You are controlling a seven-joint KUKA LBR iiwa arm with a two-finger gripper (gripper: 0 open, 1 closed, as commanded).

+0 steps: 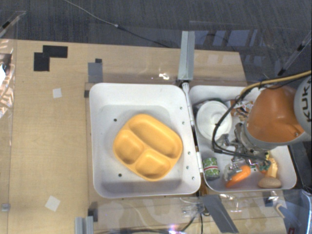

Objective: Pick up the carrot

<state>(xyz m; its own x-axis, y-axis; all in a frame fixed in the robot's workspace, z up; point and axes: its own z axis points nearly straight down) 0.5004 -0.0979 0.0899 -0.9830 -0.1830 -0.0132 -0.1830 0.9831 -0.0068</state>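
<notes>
The gripper (240, 168) hung over the carrot (239, 176) in the right bin (291, 179); a small can (210, 168) and a bread roll (269, 182) crowded either side; its grip could not be told.

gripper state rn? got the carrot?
Pincer: low in the right bin, right over the carrot; open or closed cannot be told, and no grasp is visible.

A yellow three-compartment tray (147, 146) is lying tilted in the middle of the left white bin (105, 130). In the right white bin (291, 179), a white round dish (210, 118) is sitting toward the far left corner, a small green-labelled can (211, 168) is standing near the front left, and a tan rounded object (269, 182) is resting by the front right corner. Both bins are sitting side by side on the light wooden bench (44, 130), which is bearing black square markings (48, 56) near its far left.
</notes>
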